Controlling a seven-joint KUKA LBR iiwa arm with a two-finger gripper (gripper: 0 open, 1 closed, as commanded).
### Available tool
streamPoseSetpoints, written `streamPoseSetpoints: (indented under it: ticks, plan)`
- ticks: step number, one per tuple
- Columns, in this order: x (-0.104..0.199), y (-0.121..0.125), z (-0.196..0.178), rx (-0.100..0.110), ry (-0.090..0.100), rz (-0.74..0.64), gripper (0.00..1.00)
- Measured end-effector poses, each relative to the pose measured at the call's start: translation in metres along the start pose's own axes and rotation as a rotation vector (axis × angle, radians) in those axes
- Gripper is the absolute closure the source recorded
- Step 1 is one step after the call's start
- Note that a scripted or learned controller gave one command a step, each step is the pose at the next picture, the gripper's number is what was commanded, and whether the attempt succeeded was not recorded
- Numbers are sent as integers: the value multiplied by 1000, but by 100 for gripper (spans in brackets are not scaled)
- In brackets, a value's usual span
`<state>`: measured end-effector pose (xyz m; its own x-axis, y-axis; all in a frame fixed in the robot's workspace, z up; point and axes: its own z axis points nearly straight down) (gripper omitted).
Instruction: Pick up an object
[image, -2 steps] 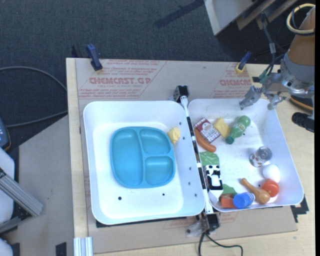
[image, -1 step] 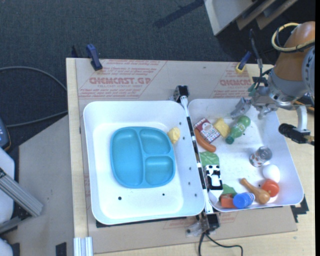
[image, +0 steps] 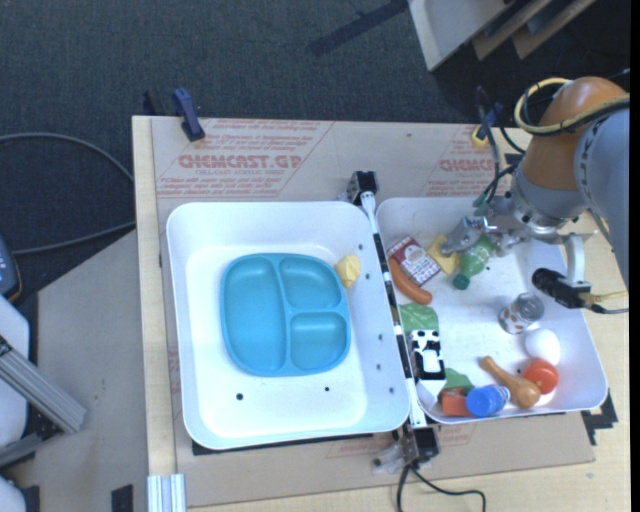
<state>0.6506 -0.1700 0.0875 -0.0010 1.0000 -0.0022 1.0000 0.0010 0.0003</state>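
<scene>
two shallow white bins sit side by side on a brown cardboard-covered bench (image: 250, 165). the left bin (image: 200, 400) holds a light blue plastic plate with three compartments (image: 286, 312) near its middle and a small yellow piece (image: 348, 268) close to its right edge. the right bin (image: 590, 375) is crowded: along its left edge lie a red and white printed card (image: 414, 262), an orange-red toy sausage (image: 412, 284) and a green and black-and-white patterned packet (image: 424, 340); towards its near edge sit a blue cap (image: 486, 401), a tan wooden peg (image: 506, 377), a red-orange ball (image: 541, 377) and a white egg-shaped ball (image: 542, 346), with a shiny silver round piece (image: 520, 314) just beyond them. the grey arm with its orange band reaches in from the right, and its gripper (image: 478, 237) hangs low over the far part of the right bin, right at a small green bottle (image: 472, 260) lying beside a yellow piece (image: 443, 254). whether the gripper's two prongs are spread or closed cannot be told at this size, nor whether anything sits between them. judging by position, the green bottle looks like the likely target; it appears light, stiff and smooth, so it may roll or slip, and a hold across its body at mid-length seems safest.
</scene>
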Motion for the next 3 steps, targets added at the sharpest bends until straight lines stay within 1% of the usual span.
streamPoseSetpoints:
  ticks: [1, 2, 3]
  plan:
    - [4, -23, 2, 1, 2, 1, 0]
    - [26, 7, -56, -3, 1, -1, 0]
    - [38, 4, -17, -21, -6, -1, 0]
